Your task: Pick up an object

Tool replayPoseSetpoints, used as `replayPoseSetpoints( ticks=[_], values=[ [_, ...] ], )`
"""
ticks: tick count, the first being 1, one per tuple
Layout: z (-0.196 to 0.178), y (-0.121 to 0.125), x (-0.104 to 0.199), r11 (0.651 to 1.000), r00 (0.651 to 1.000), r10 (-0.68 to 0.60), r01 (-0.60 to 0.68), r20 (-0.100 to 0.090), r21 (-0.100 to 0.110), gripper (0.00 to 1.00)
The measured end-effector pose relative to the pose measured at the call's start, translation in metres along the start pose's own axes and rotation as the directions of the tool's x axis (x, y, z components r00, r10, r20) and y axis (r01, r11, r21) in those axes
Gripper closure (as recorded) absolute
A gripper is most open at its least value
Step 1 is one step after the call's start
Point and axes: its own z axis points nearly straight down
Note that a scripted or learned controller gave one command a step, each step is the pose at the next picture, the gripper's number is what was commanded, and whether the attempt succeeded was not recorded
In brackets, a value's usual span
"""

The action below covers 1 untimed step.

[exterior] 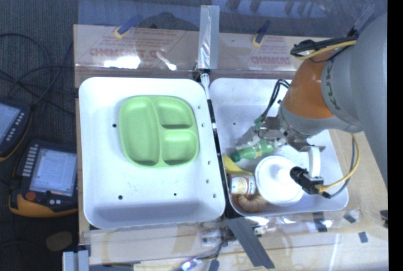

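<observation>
My gripper [267,132] reaches down into the right bin [239,99], just above and touching the area of a green bottle [252,152] that lies on its side. A white round container [277,178] sits right below the bottle. A yellow item [232,166] pokes out at the bottle's left. A small can [242,186] and a brown object [250,202] lie at the bin's near edge. The wrist hides the bottle's upper end.
In the left bin [101,188] lies a green divided plate [158,130]. The grey arm with its orange band [308,96] covers the right bin's right side. A black cable connector [302,178] hangs over the white container. A divider wall [214,137] separates the bins.
</observation>
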Motion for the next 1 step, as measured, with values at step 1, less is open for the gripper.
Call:
replayPoseSetpoints(
  ticks=[1],
  values=[
    [-0.0076, 0.0028, -0.0014, 1.000, 1.000, 0.000, 0.000, 0.002, -0.005, 1.00]
  ],
)
